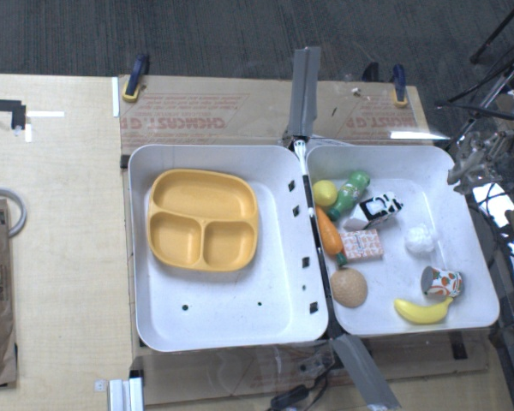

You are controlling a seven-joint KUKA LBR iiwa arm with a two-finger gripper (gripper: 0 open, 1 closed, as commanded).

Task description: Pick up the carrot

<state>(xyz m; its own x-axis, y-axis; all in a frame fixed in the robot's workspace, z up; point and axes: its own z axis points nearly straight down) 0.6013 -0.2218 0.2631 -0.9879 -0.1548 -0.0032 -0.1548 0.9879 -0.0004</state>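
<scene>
The carrot (329,232) is orange and lies lengthwise against the left wall of the right bin (463,229). A yellow lemon (325,193) touches its far end and a pink patterned box (361,245) lies against its right side. A grey metal assembly with cables, which looks like my gripper (469,159), hangs over the far right rim of the right bin. It is well away from the carrot and nothing shows in it.
The right bin also holds a green bottle (353,187), a black-and-white item (379,206), a white ball (420,240), a brown round fruit (349,288), a banana (422,310) and a patterned cup (442,282). A yellow divided plate (204,221) lies in the left bin (231,315).
</scene>
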